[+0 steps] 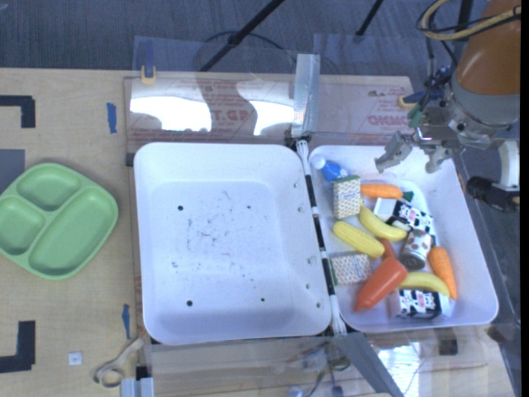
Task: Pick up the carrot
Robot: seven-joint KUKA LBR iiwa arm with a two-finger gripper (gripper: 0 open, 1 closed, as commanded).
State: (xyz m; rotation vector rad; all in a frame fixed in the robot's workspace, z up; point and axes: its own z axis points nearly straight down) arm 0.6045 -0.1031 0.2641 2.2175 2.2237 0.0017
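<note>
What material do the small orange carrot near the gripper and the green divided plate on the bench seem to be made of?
The small orange carrot looks like moulded plastic toy food: even colour, smooth and slightly glossy. The green divided plate also seems plastic, with one flat matte colour and soft rounded rims. The image is too coarse to be certain about either.

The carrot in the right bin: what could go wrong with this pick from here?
1. The large orange carrot lies wedged between a yellow plastic banana and a beige sponge block, so the tool may snag a neighbour.
2. A smaller orange carrot lies nearer the tool; either might be targeted.
3. The tool hangs open, well off the large one.
</note>
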